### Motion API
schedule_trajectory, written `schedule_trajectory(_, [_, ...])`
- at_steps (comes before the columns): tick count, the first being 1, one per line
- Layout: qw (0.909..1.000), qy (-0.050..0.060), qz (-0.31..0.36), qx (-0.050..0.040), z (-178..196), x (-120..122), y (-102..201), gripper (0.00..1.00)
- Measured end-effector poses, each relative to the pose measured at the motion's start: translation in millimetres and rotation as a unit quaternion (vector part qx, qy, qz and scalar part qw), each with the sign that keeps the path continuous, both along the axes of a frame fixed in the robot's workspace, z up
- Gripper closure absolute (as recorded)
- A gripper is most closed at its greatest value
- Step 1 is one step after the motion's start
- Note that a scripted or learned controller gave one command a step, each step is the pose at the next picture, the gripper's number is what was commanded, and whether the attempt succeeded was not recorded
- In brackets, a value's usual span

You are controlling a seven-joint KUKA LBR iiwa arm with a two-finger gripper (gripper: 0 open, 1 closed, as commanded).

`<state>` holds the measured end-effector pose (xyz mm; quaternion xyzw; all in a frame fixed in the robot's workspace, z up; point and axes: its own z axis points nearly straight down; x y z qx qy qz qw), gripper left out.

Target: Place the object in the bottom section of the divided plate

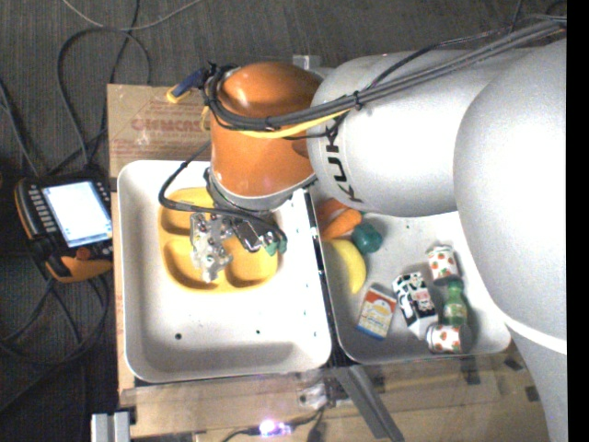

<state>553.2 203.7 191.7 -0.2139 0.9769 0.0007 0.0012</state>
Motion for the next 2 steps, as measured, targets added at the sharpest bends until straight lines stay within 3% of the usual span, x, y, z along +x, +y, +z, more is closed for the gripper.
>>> schedule_trajectory(1, [0.9476,-0.001,0.32,0.0006,-6.3,48.8,-4.5,1.0])
schedule_trajectory(2, [0.9474,-0.001,0.32,0.0015,-6.2,48.6,-3.8,0.0])
